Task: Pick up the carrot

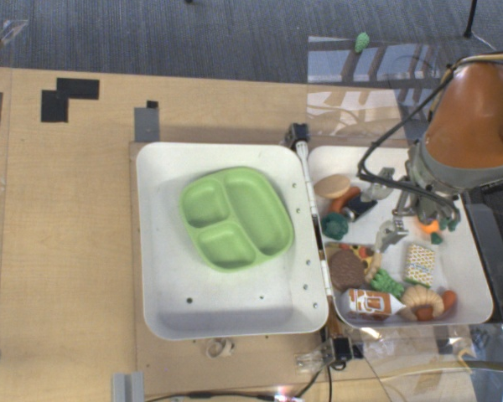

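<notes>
I see two bins: the left bin [163, 300] carries one green tray [235, 217], the right bin [472, 262] a heap of toy food. The gripper [415, 223] hangs over the right bin's far side, fingers apart, an orange piece that looks like the carrot [427, 224] between them.
</notes>
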